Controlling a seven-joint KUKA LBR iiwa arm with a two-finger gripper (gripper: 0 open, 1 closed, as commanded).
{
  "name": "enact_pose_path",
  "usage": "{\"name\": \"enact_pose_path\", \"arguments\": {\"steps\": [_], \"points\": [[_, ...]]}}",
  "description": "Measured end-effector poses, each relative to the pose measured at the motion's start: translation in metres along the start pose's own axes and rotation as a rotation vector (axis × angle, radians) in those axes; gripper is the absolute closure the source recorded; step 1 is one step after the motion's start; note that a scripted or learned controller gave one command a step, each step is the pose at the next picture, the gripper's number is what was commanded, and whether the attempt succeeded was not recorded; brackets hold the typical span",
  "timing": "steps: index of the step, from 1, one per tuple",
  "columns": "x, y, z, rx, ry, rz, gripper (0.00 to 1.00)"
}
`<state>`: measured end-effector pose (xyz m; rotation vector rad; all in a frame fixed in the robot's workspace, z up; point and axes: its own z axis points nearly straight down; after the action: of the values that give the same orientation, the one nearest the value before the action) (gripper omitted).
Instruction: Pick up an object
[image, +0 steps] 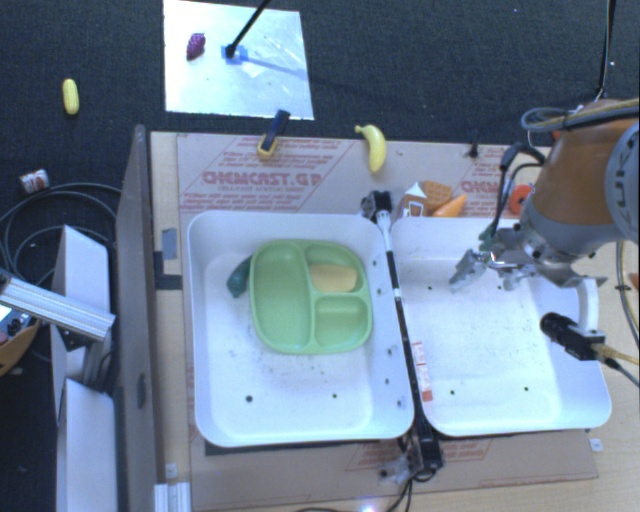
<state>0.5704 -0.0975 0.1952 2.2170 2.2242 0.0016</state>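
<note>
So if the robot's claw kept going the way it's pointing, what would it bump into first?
Probably the bare white floor of the right bin. The gripper points down and leftward over it, with nothing in between, though depth is hard to judge.

Two white bins (300, 420) sit on a tan worktop (300, 165) printed with red lettering, the left one bearing a pale green divided tray (290, 320) with a yellow piece (335, 275) in one compartment and a dark teal object (238, 277) beside it, while a yellow banana (375, 147) lies beyond.
</note>
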Motion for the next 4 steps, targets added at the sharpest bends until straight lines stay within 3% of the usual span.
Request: {"name": "enact_pose_path", "arguments": {"steps": [1,2,3,4], "points": [[0.0,0.0,0.0,0.0,0.0,0.0,0.0],[0.01,0.039,0.117,0.001,0.0,-0.003,0.0],[-0.026,0.037,0.092,-0.001,-0.001,0.004,0.0],[-0.044,0.045,0.111,-0.002,-0.001,0.003,0.0]]}}
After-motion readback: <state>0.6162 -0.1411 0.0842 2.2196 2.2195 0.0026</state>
